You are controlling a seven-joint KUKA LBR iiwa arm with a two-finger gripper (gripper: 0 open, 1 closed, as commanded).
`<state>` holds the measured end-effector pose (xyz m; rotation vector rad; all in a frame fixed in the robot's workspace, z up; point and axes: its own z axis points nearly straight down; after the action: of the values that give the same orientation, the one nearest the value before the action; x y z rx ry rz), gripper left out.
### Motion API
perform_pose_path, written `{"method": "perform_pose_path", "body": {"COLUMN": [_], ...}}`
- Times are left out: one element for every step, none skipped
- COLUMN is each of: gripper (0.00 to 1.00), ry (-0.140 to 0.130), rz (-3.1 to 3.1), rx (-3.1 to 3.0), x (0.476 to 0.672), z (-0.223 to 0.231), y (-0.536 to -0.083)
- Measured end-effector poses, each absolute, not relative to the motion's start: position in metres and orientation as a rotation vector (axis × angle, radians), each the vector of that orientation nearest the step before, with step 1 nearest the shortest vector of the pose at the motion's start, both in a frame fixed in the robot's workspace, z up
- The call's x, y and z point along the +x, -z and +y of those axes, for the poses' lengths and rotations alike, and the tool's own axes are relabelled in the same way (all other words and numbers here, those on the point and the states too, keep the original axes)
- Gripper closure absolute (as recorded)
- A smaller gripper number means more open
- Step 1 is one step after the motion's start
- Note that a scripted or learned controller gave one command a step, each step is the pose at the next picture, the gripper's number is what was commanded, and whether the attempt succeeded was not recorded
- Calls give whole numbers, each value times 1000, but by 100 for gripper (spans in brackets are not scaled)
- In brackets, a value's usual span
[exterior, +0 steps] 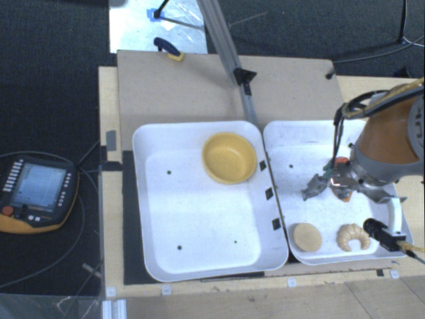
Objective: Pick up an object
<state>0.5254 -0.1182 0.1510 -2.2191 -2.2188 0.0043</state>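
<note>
The gripper [327,184] hangs over the middle of the right bin [299,138], and nothing is seen held in it; I cannot tell if it is open or closed. The nearest things to pick are in the same bin, at its front edge, below the gripper in the camera view. A round pale bun [307,236] lies near the front left corner. A small croissant [353,237] lies just beside it to the right, not touching it. Both are apart from the gripper, with bare white floor between. A yellow bowl [230,157] stands upright in the left bin [159,244], at its far right corner, close to the wall that divides the two bins and well apart from the gripper. Nothing lies between the gripper and the bun or the croissant. The arm [390,138] comes in from the right, its orange band above the wrist, and bends down into the right bin. A teach pendant [34,193] lies on the dark floor at the left, far from the bins.
</note>
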Motion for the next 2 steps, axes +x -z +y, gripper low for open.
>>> {"method": "perform_pose_path", "body": {"gripper": [0, 100], "ry": [-4, 1], "rz": [-2219, -2222], "rx": [-2219, -2222], "x": [522, 523], "z": [-118, -118], "y": [-89, -102]}}
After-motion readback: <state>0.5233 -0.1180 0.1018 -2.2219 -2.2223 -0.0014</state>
